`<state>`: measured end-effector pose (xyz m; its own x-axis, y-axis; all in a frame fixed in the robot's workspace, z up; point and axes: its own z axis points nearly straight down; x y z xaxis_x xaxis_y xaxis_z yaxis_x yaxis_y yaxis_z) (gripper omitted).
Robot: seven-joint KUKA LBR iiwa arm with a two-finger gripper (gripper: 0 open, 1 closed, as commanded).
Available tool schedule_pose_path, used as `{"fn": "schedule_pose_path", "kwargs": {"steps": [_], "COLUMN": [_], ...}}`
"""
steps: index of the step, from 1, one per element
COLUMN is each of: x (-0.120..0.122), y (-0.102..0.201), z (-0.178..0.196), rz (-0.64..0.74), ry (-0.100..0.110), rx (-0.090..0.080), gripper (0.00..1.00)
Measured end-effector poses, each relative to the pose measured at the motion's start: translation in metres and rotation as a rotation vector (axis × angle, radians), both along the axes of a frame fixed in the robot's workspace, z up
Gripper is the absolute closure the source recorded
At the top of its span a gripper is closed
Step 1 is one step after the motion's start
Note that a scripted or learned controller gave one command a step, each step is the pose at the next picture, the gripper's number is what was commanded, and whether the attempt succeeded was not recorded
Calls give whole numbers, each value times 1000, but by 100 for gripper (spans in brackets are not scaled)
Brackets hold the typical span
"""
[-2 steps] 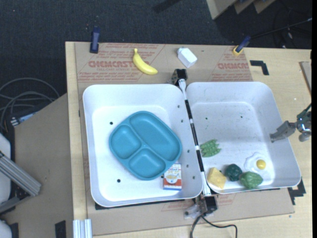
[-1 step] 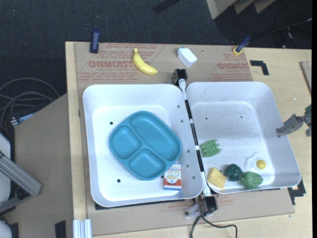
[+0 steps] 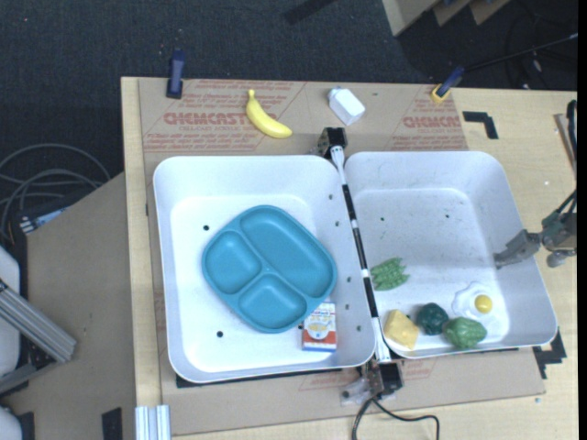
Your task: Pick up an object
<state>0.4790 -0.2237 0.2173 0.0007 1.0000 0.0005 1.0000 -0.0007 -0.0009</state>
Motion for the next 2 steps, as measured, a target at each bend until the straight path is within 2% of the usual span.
{"fn": "schedule_pose_path", "kwargs": {"steps": [1, 2], "x": [1, 0], "y": [0, 25], "z": [10, -11], "rz": [1, 1], "ry": [-3, 0], "rx": [-3, 1], "gripper": [100, 100]}}
